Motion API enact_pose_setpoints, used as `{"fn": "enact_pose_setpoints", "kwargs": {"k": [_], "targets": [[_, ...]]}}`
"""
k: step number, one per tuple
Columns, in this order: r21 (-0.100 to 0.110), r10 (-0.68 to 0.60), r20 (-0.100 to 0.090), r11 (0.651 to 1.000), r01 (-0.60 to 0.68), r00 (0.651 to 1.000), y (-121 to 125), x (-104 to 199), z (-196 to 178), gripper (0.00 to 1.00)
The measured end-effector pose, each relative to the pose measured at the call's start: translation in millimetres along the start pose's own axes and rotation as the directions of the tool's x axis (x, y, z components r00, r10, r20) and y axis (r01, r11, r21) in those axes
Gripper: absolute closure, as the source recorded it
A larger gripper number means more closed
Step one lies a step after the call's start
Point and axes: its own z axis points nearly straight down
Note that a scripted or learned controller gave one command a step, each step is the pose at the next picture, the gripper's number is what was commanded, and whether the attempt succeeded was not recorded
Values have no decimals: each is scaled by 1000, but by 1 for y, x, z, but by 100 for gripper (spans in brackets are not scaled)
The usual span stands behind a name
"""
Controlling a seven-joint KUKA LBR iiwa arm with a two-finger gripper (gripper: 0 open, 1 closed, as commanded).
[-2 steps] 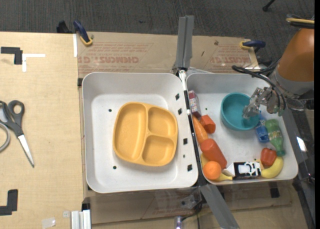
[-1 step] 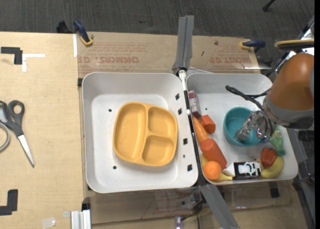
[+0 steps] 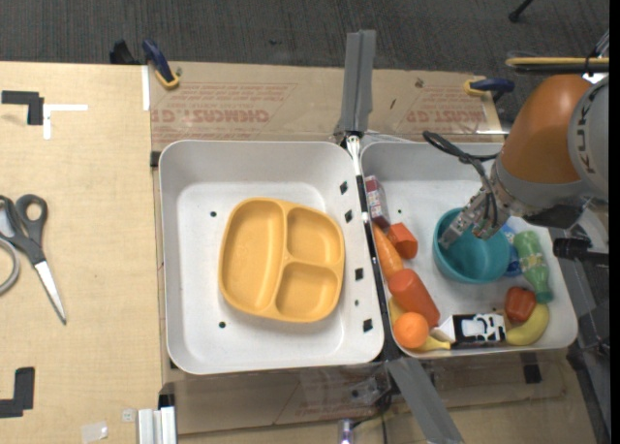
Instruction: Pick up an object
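My gripper point(image 3: 474, 221) hangs low in the right bin point(image 3: 417, 166), right over the near-left rim of a teal bowl point(image 3: 477, 256). Whether it touches the bowl is unclear. Around the bowl lie a green item point(image 3: 532, 258), a small red fruit point(image 3: 519, 303), a yellow banana point(image 3: 531, 327) and a black-and-white item point(image 3: 480, 328). Along the bin's left side are an orange carrot point(image 3: 387, 252), a red-orange block point(image 3: 404, 240), a red cylinder point(image 3: 415, 297) and an orange ball point(image 3: 411, 330).
The left bin point(image 3: 184, 238) holds a yellow divided plate point(image 3: 283, 260). A metal divider point(image 3: 357, 83) runs between the bins. Scissors point(image 3: 34, 248) lie on the bench at the far left. The arm's orange band point(image 3: 547, 137) stands above the right bin's far corner.
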Motion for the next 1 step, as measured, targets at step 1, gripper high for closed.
{"fn": "enact_pose_setpoints", "kwargs": {"k": [1], "targets": [[1, 260, 0, 966, -260, 966, 17, 11, 0, 100]]}}
